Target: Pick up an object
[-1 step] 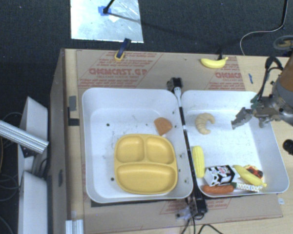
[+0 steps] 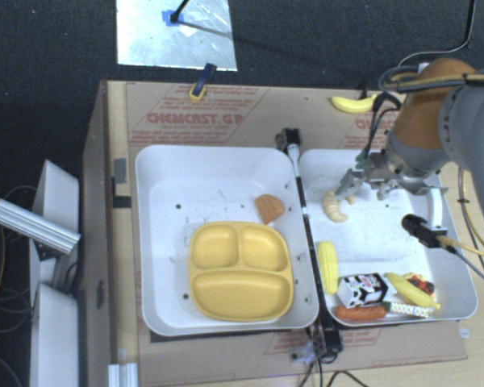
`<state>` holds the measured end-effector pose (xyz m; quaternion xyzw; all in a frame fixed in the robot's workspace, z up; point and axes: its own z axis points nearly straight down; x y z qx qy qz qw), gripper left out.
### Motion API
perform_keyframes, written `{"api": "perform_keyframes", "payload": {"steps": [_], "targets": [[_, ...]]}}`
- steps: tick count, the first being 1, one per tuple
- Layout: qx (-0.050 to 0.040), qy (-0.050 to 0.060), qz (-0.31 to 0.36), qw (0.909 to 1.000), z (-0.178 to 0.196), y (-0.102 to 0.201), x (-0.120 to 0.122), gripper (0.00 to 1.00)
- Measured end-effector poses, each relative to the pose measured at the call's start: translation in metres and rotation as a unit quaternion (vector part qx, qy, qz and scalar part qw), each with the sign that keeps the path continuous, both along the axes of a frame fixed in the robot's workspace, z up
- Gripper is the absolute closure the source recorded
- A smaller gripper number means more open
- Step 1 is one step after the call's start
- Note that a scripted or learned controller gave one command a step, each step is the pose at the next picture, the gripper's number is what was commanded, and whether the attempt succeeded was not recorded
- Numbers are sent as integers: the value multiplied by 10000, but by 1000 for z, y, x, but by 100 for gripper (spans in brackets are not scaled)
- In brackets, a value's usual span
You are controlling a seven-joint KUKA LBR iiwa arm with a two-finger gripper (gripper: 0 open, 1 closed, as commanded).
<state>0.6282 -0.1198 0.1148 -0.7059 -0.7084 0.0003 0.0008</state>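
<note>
From my feed: the grey arm with the orange band comes in from the right and hangs over the right-hand shallow white bin, upper half. Its two-finger gripper points down and to the left. I read the fingers as spread apart with nothing between them, though the picture is soft there.

Closest candidate object: a small pale curved piece like a croissant, lying on the bin floor just below and left of the fingertips, apart from them.

Other items in the same bin: a yellow corn cob against the left wall; a black-and-white carton, an orange-red carrot-like stick and a yellow banana-shaped toy bunched along the near edge.

Left white bin: a yellow three-compartment plastic tray, and a small orange-brown lump just beyond it.

Outside the bins, a yellow banana lies on the cardboard bench top.
</note>
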Motion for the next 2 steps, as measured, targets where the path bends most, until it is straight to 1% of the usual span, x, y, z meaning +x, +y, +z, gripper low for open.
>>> {"api": "perform_keyframes", "payload": {"steps": [1,2], "targets": [[-3,-15,7,10000,-30,26,9,0],[-3,-28,14,10000,-19,26,10,100]]}}
